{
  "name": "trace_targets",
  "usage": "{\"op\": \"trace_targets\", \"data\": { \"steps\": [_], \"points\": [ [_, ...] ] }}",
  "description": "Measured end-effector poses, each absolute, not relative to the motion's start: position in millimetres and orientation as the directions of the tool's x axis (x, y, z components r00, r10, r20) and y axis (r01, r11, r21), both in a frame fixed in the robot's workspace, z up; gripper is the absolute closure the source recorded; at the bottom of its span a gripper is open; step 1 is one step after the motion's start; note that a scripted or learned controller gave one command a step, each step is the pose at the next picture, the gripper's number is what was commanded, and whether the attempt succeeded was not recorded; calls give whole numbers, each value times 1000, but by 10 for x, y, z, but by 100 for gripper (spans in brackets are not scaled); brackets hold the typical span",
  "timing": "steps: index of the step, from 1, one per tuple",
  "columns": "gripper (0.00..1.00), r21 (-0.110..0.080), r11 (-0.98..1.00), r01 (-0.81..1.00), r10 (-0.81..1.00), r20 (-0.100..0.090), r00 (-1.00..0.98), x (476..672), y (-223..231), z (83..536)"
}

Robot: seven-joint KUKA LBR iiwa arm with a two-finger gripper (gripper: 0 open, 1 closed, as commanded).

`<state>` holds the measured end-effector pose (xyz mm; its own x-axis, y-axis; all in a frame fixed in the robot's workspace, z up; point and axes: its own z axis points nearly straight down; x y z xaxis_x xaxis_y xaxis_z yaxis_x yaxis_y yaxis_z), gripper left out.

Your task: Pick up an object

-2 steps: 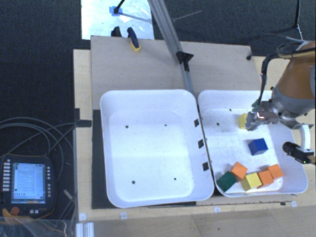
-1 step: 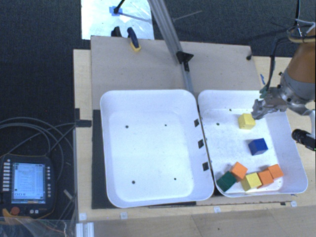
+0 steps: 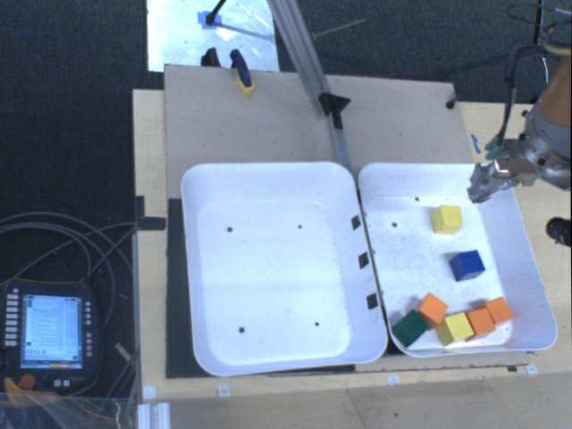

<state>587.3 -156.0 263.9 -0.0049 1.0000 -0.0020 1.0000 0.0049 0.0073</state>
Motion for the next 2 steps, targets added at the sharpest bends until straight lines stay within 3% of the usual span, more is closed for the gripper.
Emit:
{"op": "trace_targets", "data": {
  "steps": [2],
  "points": [
    [100, 3, 12, 1000, 1000, 2, -12, 5858, -466, 2624]
  ]
}}
